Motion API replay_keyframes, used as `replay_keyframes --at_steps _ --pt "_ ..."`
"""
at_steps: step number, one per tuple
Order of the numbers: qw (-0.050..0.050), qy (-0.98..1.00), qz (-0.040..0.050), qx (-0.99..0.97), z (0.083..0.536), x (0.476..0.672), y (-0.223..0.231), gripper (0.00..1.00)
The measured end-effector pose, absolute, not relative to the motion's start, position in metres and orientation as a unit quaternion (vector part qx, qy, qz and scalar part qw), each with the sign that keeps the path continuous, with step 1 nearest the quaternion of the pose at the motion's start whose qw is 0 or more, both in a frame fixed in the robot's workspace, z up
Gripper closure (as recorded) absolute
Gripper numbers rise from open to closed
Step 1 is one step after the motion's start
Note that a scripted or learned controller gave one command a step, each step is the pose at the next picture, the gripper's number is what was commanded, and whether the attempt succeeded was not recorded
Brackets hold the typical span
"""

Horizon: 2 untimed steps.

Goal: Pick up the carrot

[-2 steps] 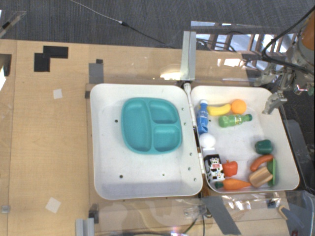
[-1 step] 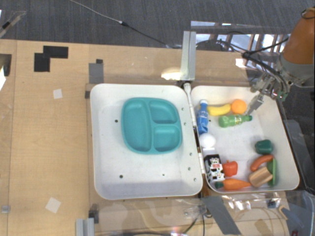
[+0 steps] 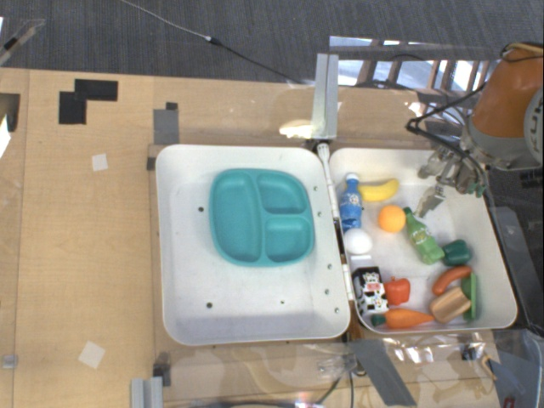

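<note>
Lying at the front edge of the right bin [image 3: 501, 253], the carrot [image 3: 408, 318] is far from the gripper [image 3: 444, 184], which hangs open near the back, holding nothing

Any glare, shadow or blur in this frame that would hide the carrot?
Camera view: the carrot is sharp and evenly lit at the near edge of the right bin; bright glare sits on the clear plastic just below that bin; soft shadow covers the left bin's near floor; the gripper looks slightly blurred.
</note>
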State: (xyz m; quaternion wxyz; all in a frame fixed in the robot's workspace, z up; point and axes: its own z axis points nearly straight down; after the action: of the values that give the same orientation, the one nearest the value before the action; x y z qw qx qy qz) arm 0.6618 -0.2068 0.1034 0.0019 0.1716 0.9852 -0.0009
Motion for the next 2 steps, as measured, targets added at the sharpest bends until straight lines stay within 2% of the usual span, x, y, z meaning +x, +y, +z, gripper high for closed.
replay_keyframes --at_steps 1,2 --pt "0.005 0.993 -0.0001 0.116 0.087 0.640 -0.153 0.00" --pt "0.005 0.989 0.0006 0.151 0.088 0.641 -0.103 0.00"
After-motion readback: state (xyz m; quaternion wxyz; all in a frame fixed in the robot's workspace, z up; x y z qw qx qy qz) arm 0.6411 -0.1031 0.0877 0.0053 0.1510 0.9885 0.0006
